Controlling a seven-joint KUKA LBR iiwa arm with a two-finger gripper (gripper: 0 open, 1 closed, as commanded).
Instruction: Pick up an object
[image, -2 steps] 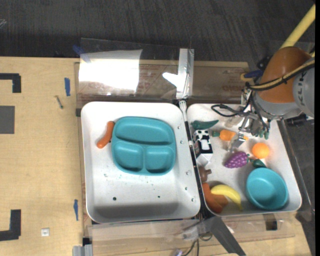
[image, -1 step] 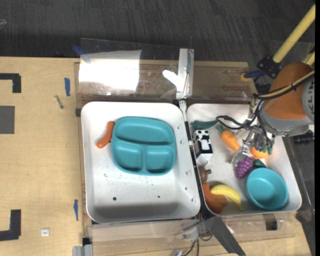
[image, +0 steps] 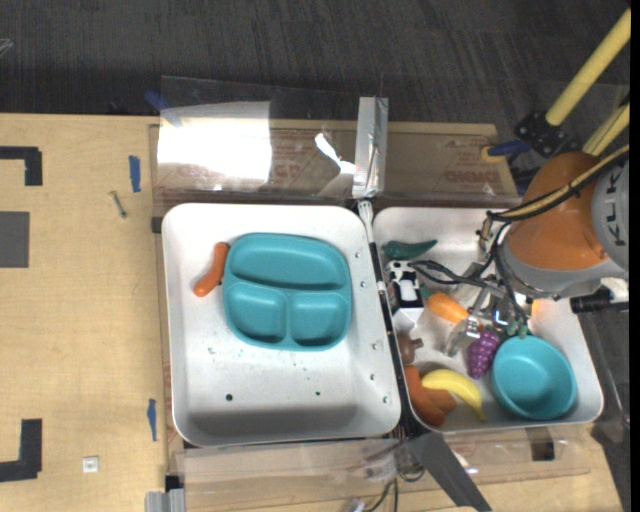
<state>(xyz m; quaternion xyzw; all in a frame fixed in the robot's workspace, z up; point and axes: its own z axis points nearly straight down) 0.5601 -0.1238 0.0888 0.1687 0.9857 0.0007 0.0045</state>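
Pincer (image: 478, 322) is down in the right bin (image: 590, 405) by the purple grapes (image: 484, 350); looks tangled, can't tell its grip.

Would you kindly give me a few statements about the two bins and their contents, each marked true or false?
1. The teal tray lies in the left bin. True.
2. The carrot lies inside the tray. False: it lies on the bin floor, at the tray's left edge.
3. The teal bowl is in the right bin. True.
4. The banana lies in the left bin. False: it lies in the right bin, left of the bowl.
5. The grapes are green. False: they are purple.
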